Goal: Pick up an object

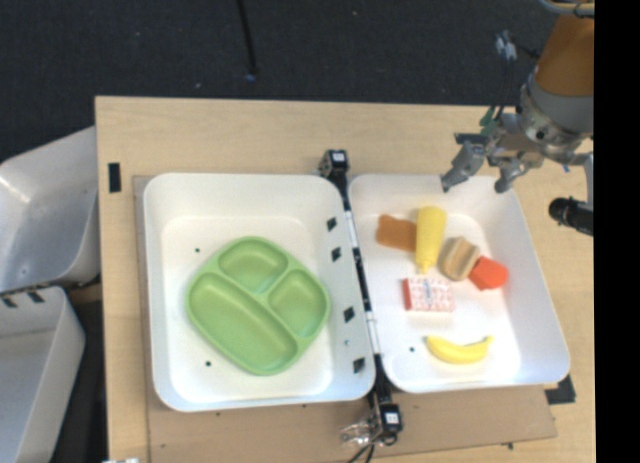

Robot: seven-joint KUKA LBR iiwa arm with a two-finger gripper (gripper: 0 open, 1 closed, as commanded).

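My gripper (482, 175) hangs open over the far edge of the right bin (530, 341), with nothing between its two fingers. Below it in that bin lie a yellow bottle (430, 235), a brown piece (396, 233) to its left, a tan roll (459, 258) and an orange-red block (489, 273). Nearer the front are a pink and white box (429, 294) and a banana (459, 349). The gripper is above and a little right of the yellow bottle, apart from every object.
The left bin (165, 251) holds a green divided plate (258, 303). A ridge with black clips (352, 271) separates the two bins. A black fitting (334, 162) sits at the far end of the ridge. The arm's orange band (566, 56) rises at the upper right.
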